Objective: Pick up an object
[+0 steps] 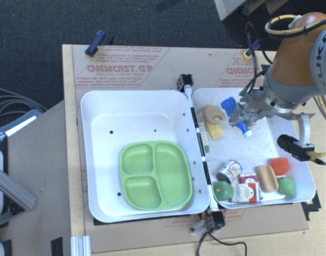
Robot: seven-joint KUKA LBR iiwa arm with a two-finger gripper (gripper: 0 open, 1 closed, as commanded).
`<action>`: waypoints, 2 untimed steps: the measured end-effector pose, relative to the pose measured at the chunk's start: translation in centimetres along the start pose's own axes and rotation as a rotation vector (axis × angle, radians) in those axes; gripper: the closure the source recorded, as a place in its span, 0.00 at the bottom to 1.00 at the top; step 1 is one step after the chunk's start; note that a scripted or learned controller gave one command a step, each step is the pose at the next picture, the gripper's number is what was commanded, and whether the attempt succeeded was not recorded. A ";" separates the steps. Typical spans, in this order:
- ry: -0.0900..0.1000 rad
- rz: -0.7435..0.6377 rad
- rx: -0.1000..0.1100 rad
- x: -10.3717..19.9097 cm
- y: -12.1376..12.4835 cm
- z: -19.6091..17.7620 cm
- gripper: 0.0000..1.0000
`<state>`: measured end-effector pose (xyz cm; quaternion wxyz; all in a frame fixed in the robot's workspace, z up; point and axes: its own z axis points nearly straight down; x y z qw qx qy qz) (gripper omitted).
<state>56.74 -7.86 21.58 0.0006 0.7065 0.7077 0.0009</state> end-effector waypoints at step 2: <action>0.001 0.001 0.005 7.6 -2.2 -1.6 1.00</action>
